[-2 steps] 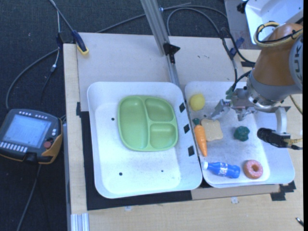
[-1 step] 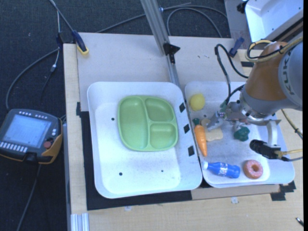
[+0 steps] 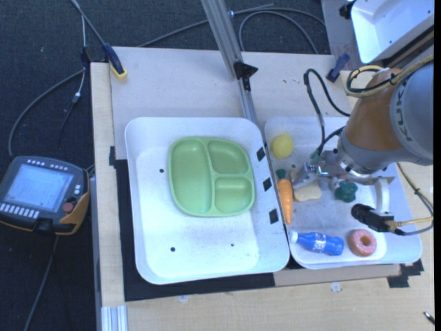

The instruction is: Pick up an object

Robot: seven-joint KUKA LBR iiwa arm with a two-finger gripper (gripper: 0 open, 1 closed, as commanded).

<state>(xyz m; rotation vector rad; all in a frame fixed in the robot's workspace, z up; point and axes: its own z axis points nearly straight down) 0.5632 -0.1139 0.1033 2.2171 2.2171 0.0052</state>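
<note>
The right bin (image 3: 406,254) holds a yellow ball (image 3: 282,145), an orange carrot (image 3: 285,200), a pale beige block (image 3: 307,193), a small teal object (image 3: 345,190), a blue and white bottle (image 3: 317,243) lying on its side, and a pink donut (image 3: 362,242). My gripper (image 3: 312,172) hangs low over the middle of this bin, reaching in from the right. It is just above the beige block, right of the carrot's top and below the yellow ball. The arm's body hides the bin's far right part.
The left bin (image 3: 148,254) holds a green divided plate (image 3: 210,176). A metal post (image 3: 227,33) slants down to the bins' shared edge. A teach pendant (image 3: 41,194) lies on the floor at the left. Cables run over the bench behind the right bin.
</note>
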